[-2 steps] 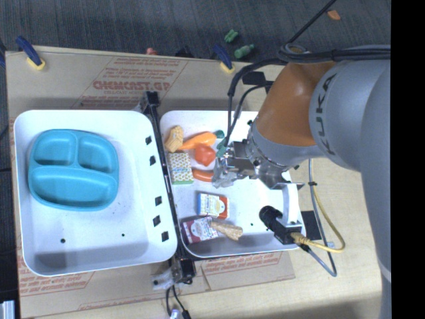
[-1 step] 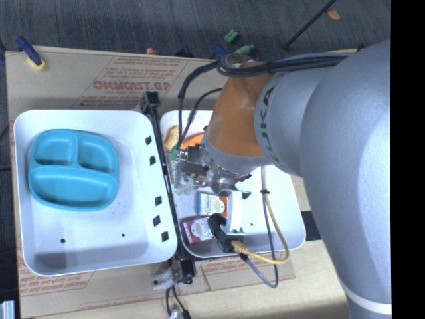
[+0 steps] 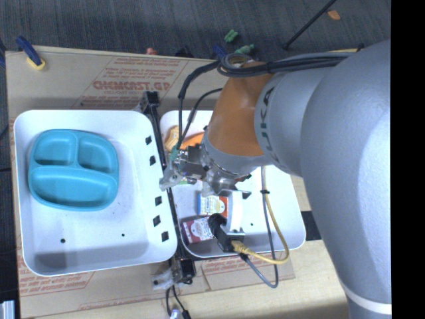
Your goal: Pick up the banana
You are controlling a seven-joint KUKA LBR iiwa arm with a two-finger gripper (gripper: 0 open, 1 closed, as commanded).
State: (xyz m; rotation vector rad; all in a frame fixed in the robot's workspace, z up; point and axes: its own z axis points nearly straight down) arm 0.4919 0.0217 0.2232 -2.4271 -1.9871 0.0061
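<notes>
- Fingers: cannot tell whether they are spread or closed; the gripper point(image 3: 178, 170) is sitting at centre frame, blurred, hanging over the left rim of the right bin point(image 3: 292, 205).
- Arm point(image 3: 319, 131), grey with an orange band, is reaching in from the right and covering much of the right bin.
- Banana point(image 3: 172, 138): a yellow sliver is showing at the upper left corner of the right bin, just above the gripper, next to an orange item point(image 3: 192, 139); contact cannot be judged.
- Two small packets, one pale point(image 3: 214, 205) and one dark red point(image 3: 196, 230), are lying in the right bin below the gripper.
- Blue divided tray point(image 3: 72, 168) is resting in the left bin point(image 3: 86, 251), left of frame.
- Yellow cable point(image 3: 265, 256) is trailing over the right bin's lower edge onto the tabletop point(image 3: 119, 78).
</notes>
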